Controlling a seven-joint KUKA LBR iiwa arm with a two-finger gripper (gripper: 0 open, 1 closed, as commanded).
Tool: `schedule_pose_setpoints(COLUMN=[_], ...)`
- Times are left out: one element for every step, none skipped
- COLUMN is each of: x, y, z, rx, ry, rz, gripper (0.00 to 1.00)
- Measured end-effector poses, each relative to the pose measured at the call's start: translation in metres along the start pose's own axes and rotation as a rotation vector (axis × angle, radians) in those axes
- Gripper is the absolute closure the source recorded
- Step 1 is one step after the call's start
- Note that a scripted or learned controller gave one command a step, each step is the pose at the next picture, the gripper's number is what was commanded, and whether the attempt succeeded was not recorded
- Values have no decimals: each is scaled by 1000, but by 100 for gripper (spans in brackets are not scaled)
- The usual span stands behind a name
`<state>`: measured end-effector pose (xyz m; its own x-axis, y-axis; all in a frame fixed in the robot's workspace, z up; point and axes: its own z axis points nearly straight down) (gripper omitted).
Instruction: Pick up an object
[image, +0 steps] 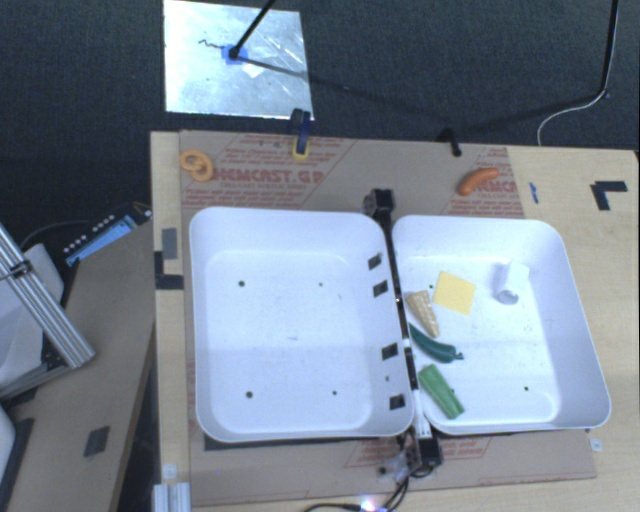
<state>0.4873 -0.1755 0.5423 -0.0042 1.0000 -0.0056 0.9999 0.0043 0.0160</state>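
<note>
Right bin (560, 300): yellow slice (455, 293), white cup (508, 281), corn piece (424, 312), two green pieces
Handling: light, rigid-looking toys; pinch across narrow width
Fingers: cannot tell

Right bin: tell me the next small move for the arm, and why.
Probably bring the arm in over the right bin and line up above the yellow square. It lies flat and apart from the others, while the corn, dark green piece and light green piece crowd the divider wall, which leaves less room for a grasp.
</note>
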Motion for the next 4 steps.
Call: schedule_pose_setpoints(x=[117,107,-20,43], y=[-1,0,-2,19], z=[89,2,7,82], rx=[20,4,12,20], ry=[9,4,0,8], rz=[-11,-1,15,-5], gripper=[100,100,100,100])
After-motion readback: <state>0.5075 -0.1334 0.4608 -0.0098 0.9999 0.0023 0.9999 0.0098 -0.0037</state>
